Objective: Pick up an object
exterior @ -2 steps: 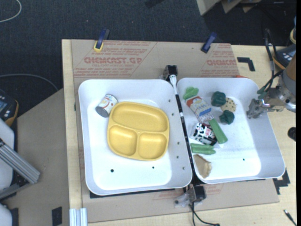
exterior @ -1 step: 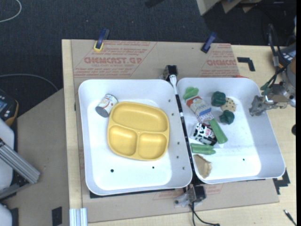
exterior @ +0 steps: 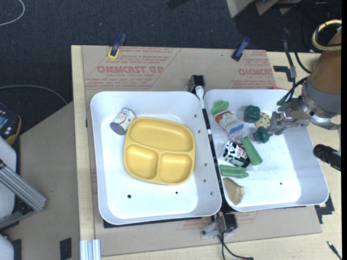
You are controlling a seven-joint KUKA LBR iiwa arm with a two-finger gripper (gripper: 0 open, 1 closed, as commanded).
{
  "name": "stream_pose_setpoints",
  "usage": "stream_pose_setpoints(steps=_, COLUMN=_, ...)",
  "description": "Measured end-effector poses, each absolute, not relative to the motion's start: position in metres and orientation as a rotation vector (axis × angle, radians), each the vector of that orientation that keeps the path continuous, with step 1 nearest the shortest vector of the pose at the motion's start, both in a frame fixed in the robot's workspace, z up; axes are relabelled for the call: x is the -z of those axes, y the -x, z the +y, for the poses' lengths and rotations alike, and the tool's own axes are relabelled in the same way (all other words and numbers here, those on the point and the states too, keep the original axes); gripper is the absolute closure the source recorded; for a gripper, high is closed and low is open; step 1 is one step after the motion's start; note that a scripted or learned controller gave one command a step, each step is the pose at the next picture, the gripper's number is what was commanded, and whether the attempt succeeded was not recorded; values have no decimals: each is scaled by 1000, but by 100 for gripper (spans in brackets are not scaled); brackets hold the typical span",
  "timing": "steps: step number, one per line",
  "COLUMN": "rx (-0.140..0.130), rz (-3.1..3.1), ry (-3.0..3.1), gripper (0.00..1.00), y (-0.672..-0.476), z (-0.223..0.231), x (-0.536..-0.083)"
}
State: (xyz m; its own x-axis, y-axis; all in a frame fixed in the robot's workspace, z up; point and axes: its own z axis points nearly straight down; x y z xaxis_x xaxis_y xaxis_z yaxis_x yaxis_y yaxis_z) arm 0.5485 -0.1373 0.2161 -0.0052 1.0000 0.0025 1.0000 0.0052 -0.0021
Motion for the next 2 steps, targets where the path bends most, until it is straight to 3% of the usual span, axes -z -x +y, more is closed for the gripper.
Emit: stream_pose_setpoints(steps=2, rx=5, rz=-2229, ry=2216, gripper=100, y=-557, z=-39, x=-234)
